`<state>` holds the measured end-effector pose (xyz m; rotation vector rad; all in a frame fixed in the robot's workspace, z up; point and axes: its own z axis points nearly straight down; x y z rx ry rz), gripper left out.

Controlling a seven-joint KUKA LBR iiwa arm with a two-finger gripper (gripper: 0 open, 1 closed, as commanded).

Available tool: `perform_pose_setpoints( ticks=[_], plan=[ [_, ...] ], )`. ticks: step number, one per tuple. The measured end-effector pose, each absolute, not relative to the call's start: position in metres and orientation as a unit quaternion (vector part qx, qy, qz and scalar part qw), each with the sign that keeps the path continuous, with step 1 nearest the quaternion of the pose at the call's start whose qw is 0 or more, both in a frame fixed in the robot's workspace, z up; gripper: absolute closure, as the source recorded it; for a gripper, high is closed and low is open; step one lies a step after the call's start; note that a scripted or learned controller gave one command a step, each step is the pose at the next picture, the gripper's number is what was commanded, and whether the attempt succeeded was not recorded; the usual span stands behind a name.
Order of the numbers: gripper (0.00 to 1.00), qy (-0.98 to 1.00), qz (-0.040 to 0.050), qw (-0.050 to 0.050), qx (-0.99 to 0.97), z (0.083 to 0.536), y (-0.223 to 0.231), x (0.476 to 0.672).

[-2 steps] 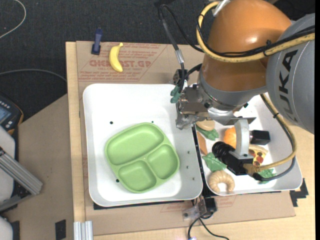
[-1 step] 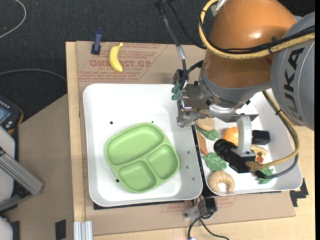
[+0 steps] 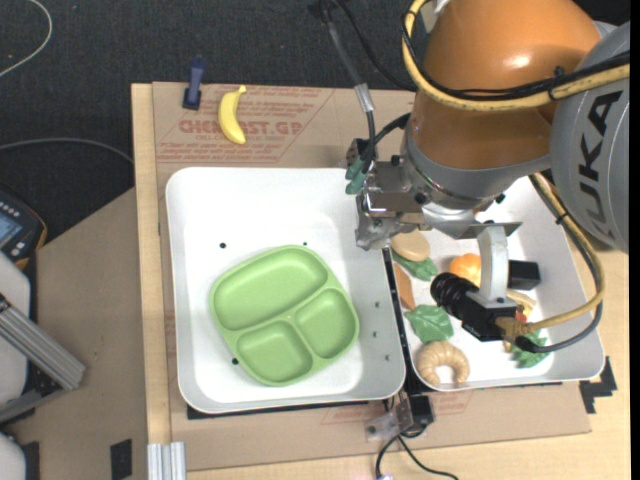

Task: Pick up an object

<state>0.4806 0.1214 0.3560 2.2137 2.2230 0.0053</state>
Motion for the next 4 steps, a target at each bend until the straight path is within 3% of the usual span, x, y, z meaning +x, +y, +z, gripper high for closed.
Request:
perform_pose_setpoints(
  ticks=[4],
  plan=[
    [1.00,0.710,0.0039,0.005,0.704,0.396,0.123,0.482]
  ],
)
